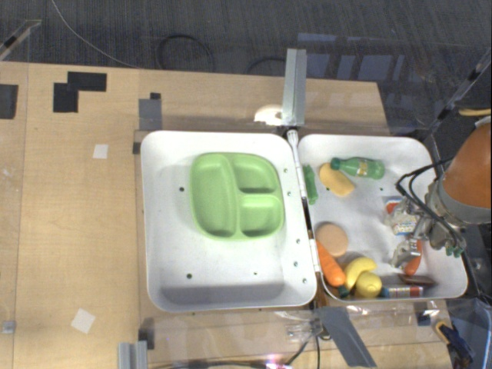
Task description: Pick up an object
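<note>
At the right edge of the frame, the gripper hangs low in the right bin; its opening I cannot tell.

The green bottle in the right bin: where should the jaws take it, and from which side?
Grip the green bottle across its middle, coming straight down from above. It lies on its side, its long axis running left-right in the camera view, so the jaws should close across its narrow width. A yellow item touches its lower left end, so staying toward the middle or right seems safer.
</note>
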`<state>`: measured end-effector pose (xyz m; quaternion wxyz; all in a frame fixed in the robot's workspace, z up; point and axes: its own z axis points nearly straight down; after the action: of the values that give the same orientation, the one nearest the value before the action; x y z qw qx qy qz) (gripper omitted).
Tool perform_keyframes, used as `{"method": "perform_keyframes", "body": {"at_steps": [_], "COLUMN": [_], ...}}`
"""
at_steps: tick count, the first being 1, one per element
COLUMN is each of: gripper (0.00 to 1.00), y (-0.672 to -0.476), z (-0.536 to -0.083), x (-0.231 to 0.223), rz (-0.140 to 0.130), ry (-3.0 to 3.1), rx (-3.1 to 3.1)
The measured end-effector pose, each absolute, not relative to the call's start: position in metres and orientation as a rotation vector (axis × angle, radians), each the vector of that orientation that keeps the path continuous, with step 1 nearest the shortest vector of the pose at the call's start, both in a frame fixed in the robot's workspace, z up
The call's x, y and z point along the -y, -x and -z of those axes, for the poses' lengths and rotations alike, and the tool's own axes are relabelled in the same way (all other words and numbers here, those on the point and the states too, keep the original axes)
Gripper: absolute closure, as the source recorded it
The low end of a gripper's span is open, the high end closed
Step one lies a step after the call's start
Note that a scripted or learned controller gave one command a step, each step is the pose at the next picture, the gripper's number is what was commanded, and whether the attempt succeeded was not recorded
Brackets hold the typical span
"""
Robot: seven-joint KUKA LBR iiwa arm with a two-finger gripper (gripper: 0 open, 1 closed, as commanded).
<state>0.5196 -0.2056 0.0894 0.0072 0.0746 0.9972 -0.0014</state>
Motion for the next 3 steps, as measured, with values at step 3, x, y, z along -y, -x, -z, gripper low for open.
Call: {"method": "perform_keyframes", "body": {"at_steps": [3], "gripper": [0.00], "y": [-0.535], "z": [-0.090], "x": [0.171], "rz": [0.003], "ry": [-0.127], "rx": [-3.125]}}
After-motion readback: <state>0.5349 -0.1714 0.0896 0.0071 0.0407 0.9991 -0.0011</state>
